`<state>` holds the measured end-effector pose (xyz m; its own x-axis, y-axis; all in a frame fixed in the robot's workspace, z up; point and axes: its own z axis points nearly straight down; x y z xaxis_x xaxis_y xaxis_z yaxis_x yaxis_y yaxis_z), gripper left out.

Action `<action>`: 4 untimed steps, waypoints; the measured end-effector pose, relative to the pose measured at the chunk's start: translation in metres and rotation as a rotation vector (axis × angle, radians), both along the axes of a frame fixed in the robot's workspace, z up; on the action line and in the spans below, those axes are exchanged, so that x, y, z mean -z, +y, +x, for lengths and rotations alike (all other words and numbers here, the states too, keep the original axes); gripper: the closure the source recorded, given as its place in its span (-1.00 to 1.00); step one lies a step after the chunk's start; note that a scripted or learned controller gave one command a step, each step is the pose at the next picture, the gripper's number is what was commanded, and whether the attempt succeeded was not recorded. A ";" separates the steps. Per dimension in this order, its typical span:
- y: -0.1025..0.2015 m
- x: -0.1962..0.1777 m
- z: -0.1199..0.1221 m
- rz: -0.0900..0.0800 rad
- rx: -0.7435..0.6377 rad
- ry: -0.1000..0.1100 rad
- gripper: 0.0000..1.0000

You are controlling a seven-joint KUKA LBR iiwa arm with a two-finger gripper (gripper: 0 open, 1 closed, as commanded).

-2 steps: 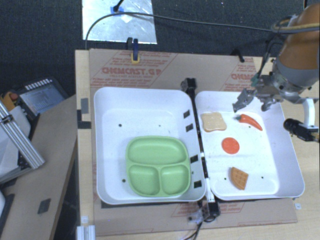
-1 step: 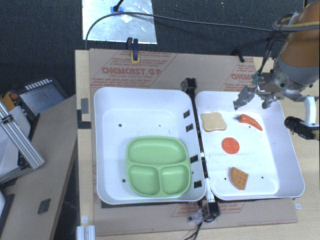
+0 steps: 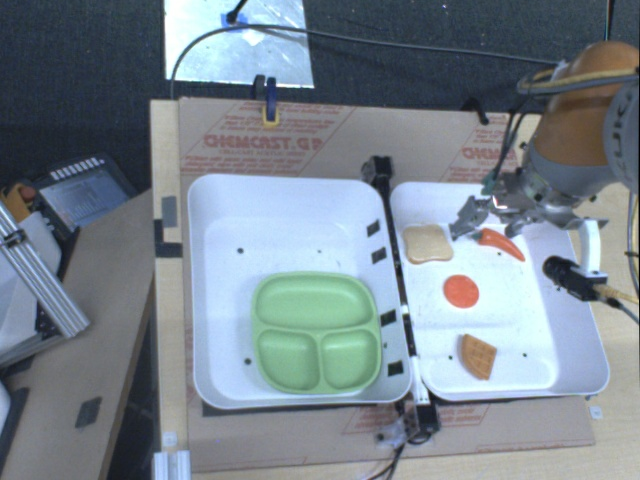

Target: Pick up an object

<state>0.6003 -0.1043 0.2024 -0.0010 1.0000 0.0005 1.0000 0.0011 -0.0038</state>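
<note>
The right bin (image 3: 575, 363) holds a tan bread slice (image 3: 427, 244), a red round slice (image 3: 461, 291), an orange wedge (image 3: 478, 356) near the front, and an orange-red carrot-like piece (image 3: 500, 243). My gripper (image 3: 492, 219) hangs at the bin's back, with grey fingers (image 3: 467, 216) spread to either side just above the carrot-like piece. Nothing is between the fingers. The bread slice lies just left of the gripper.
The left bin (image 3: 215, 208) carries a green three-compartment plate (image 3: 316, 331). A black divider clamp (image 3: 380, 173) sits between the bins at the back. A black fitting (image 3: 568, 277) sticks in over the right bin's right wall. Cables run across the back.
</note>
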 end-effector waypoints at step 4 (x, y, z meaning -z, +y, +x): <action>-0.002 0.035 -0.008 -0.001 -0.003 -0.010 1.00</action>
<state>0.5919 -0.1063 0.1674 -0.0042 1.0000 -0.0007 1.0000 0.0042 0.0064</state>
